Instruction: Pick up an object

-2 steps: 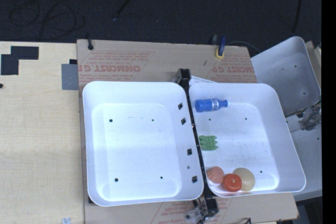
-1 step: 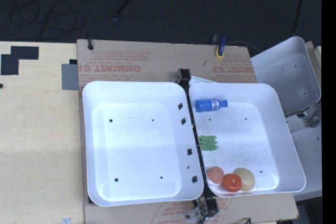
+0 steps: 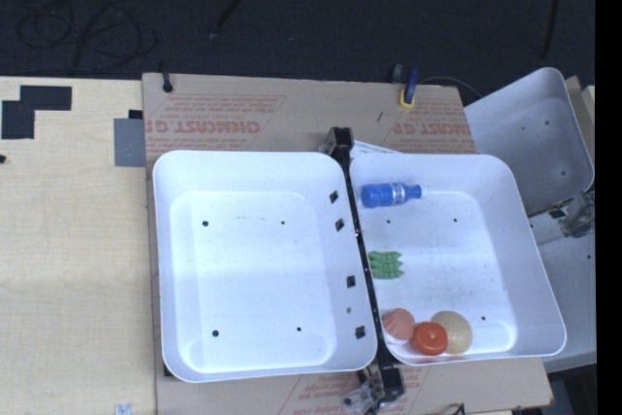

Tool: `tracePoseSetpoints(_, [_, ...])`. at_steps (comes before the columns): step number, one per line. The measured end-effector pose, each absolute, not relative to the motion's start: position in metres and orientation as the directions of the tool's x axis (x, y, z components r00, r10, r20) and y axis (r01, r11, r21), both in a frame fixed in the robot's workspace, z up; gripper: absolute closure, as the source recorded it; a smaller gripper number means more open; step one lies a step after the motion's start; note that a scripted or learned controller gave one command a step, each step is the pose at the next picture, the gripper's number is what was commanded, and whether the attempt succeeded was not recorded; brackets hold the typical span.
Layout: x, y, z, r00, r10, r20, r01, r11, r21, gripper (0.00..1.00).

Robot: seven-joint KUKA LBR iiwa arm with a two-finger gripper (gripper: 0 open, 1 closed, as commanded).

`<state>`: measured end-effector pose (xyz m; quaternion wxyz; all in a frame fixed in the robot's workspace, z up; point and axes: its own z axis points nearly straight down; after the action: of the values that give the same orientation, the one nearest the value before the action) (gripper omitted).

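Observation:
The right bin [image 3: 505, 209] holds several small objects. A blue bottle [image 3: 390, 194] lies on its side near the bin's far left corner. A green pea pod [image 3: 385, 264] rests by the left wall, midway down. At the near edge sit a pink piece [image 3: 397, 323], a red tomato-like piece [image 3: 430, 338] and a pale yellow round piece [image 3: 454, 329], close together and touching.
The left bin [image 3: 185, 209] stands beside the right one, joined by a black divider with clips [image 3: 352, 238]. Both rest on a cardboard sheet [image 3: 292, 117] on a pale wooden bench. A grey metal plate [image 3: 530, 126] stands at the right.

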<state>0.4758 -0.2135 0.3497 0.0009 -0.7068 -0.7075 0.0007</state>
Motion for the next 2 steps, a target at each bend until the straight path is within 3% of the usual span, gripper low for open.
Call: tracePoseSetpoints(2, [0.4762,-0.2132,0.3395,0.001,1.000,0.000,1.000,-0.001,-0.002,1.00])
